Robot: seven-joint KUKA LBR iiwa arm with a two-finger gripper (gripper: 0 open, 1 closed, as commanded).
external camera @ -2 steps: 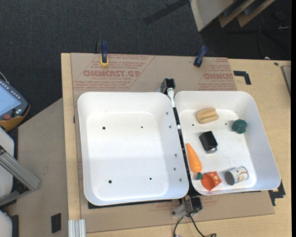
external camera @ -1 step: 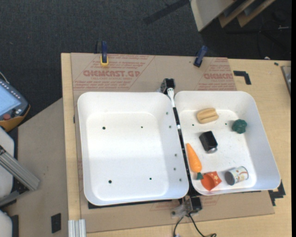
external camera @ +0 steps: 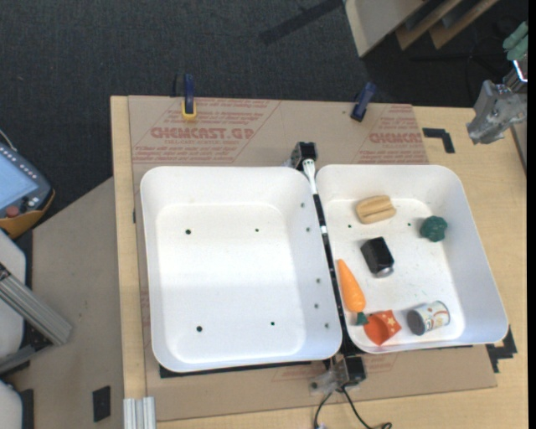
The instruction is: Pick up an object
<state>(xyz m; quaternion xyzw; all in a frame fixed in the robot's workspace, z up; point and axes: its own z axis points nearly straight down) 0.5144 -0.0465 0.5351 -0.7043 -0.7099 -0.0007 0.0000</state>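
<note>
The right bin (external camera: 469,218) holds several small objects. A tan bun (external camera: 374,209) lies near its back, with a green lump (external camera: 433,227) to the right of it. Below the bun rests a black block (external camera: 378,255). An orange carrot (external camera: 351,286) lies along the bin's left wall. At the front are a red piece (external camera: 383,327) and a small tipped can (external camera: 429,317). My gripper (external camera: 496,109) hangs at the view's upper right edge, beyond the right bin's back corner and well away from every object.
The left bin (external camera: 151,251) sits beside the right one, and a black clip strip (external camera: 319,219) joins them. Both stand on a brown board (external camera: 126,167) held by blue clamps (external camera: 187,90) at the back. A shelf (external camera: 402,25) stands beyond.
</note>
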